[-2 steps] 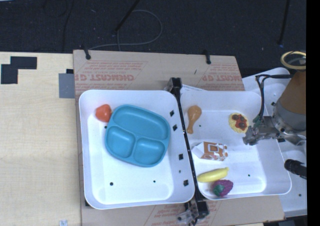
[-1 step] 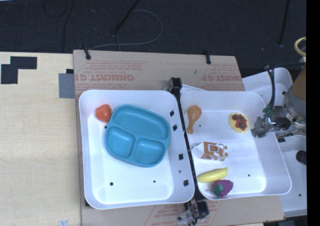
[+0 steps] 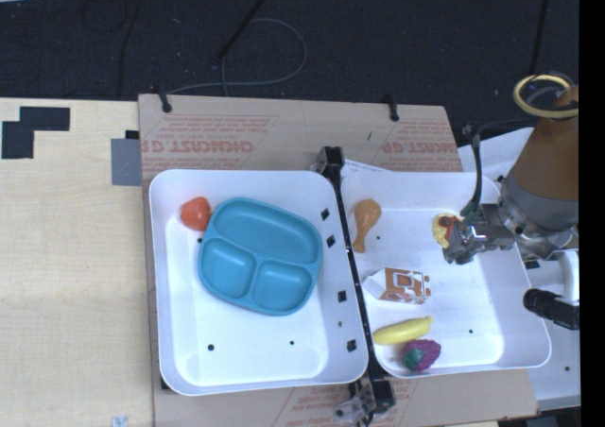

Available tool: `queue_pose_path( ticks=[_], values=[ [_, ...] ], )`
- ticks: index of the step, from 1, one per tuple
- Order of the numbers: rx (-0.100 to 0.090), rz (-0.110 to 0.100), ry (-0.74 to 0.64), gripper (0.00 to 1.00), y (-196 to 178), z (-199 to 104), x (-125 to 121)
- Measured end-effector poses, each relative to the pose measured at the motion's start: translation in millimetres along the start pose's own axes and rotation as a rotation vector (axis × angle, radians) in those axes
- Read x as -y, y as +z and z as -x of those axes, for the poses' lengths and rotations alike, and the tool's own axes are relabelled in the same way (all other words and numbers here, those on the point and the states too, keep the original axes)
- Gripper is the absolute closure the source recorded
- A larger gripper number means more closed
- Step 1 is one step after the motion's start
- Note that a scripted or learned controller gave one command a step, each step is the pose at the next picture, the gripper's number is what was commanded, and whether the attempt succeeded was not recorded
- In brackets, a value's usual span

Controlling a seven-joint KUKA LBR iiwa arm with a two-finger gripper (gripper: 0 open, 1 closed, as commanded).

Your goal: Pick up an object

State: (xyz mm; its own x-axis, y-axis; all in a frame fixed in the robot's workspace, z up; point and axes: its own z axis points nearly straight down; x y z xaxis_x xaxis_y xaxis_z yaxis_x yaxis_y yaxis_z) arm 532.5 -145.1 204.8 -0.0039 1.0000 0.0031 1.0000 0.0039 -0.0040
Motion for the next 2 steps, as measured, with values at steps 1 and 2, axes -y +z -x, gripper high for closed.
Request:
queue_pose_path(
  ticks=[1, 2],
  values=[
    [0.000, 0.000, -0.001, 1.00, 6.7, -56.2, -5.8],
    [0.002, 0.002, 0.001, 1.00, 1.3, -98.0, -8.9]
  ],
)
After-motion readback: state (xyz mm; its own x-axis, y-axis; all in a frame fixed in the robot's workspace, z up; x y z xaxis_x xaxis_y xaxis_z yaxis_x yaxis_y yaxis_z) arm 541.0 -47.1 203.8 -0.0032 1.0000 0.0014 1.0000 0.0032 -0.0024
